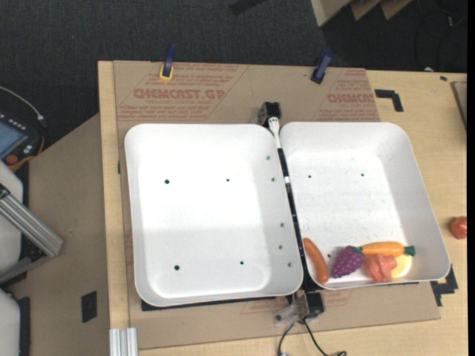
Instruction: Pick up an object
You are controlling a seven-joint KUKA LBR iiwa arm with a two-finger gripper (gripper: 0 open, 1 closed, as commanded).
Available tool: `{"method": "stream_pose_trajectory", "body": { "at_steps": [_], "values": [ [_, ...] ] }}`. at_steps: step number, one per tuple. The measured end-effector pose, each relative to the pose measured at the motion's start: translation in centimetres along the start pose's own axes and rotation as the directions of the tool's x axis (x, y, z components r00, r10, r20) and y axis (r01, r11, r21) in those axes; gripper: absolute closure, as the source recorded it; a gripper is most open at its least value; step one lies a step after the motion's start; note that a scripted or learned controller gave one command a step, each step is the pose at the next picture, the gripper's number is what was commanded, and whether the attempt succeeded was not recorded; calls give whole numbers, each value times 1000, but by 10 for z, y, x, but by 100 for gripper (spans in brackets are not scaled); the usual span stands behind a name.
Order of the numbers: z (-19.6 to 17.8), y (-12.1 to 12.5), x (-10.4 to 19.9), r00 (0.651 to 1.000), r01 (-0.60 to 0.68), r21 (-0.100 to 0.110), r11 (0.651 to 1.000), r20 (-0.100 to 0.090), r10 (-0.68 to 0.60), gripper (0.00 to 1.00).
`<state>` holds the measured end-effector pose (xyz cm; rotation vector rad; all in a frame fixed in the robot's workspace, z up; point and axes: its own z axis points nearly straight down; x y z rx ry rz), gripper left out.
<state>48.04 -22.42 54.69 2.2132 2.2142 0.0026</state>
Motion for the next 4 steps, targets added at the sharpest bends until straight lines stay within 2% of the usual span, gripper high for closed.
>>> {"method": "stream_pose_trajectory", "body": {
  "at_steps": [1, 2, 3, 4],
  "values": [
    [34, 37, 1, 1000, 1, 11, 1000, -7, -1, 100],
    [10, -2, 0, 1000, -1, 4, 1000, -3, 1, 100],
    [16, -1, 1, 1000, 0, 9, 1000, -5, 0, 100],
    [46, 23, 1, 1000, 1, 12, 1000, -7, -1, 100]
  ]
}}
